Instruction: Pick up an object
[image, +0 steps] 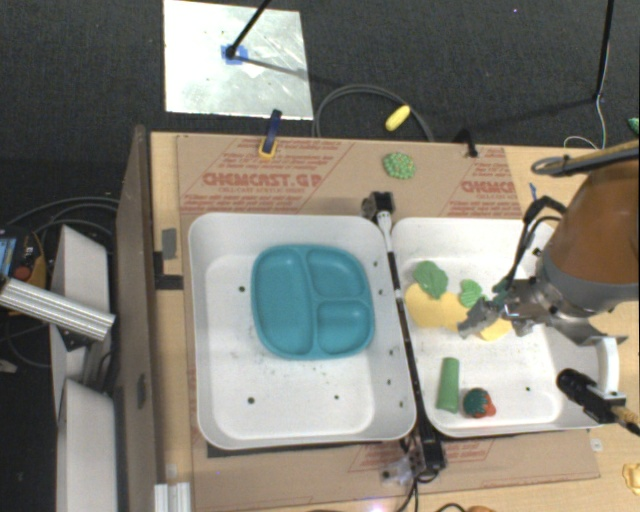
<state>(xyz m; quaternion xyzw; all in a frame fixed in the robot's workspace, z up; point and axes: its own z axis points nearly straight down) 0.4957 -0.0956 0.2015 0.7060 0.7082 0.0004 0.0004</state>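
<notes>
The end effector hovers low in the right bin, over the yellow piece beside 2 green bits; whether it is open, I cannot tell. Crowded like that, it could nudge a neighbour and grab nothing.

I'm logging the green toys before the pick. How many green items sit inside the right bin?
3: a leafy green piece near the divider, a small green piece beside the gripper, and a green cylinder toward the front. The arm may hide more.
</notes>
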